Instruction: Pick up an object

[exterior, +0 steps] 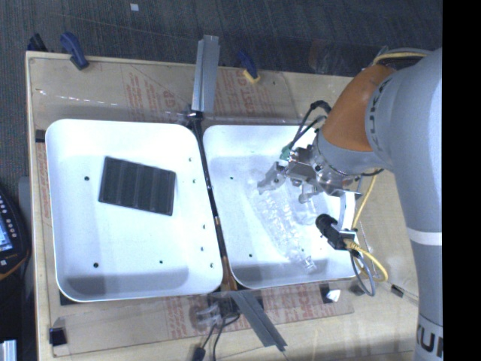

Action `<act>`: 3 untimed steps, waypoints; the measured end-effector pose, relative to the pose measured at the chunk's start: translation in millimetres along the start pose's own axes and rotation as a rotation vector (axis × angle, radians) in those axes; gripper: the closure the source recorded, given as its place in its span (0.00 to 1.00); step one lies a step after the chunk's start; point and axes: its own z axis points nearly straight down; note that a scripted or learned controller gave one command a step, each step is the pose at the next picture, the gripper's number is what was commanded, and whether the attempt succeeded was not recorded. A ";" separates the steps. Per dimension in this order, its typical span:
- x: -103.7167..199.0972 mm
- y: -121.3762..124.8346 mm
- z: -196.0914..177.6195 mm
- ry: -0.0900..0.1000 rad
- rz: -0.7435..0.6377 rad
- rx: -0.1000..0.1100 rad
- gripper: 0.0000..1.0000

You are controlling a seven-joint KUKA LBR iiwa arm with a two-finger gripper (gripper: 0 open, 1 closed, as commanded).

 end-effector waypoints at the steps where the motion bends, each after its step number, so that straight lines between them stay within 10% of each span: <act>1: -21.7 19.4 -50.5 0.002 0.104 0.000 0.00; 2: -14.1 44.3 -70.7 0.000 -0.098 -0.001 0.00; 3: -20.5 17.2 -128.5 0.001 -0.156 -0.003 0.00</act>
